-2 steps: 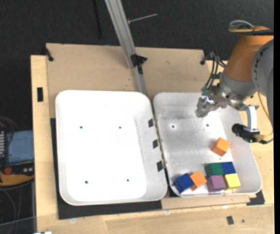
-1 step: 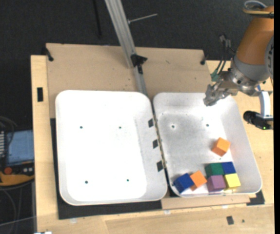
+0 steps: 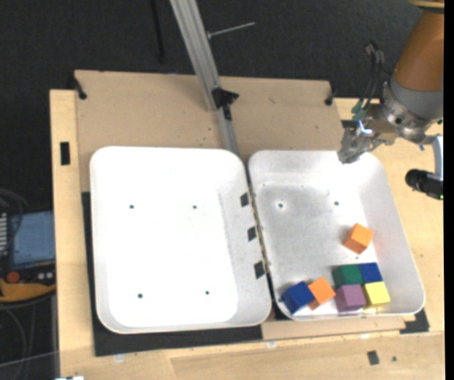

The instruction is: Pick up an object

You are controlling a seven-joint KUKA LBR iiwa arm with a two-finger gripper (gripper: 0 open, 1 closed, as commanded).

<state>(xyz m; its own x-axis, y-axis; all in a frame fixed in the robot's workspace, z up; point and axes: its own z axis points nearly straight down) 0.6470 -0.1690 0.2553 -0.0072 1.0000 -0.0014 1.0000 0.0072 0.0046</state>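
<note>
— Where's the arm [image 3: 421,58]?
— At about two o'clock, reaching in from the right, orange band over a grey wrist.
— And the gripper [image 3: 352,150]?
— Angled down toward eight o'clock, tip low. It's too small to read more.

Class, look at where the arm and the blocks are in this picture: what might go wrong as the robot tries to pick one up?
1. Six blocks crowd the near corner of the right bin; the green block, blue block, purple block and yellow block touch, so the hand may not fit around one.
2. They sit against the bin's wall, which the hand may strike.
3. The lone orange block may slide away if nudged.
</note>
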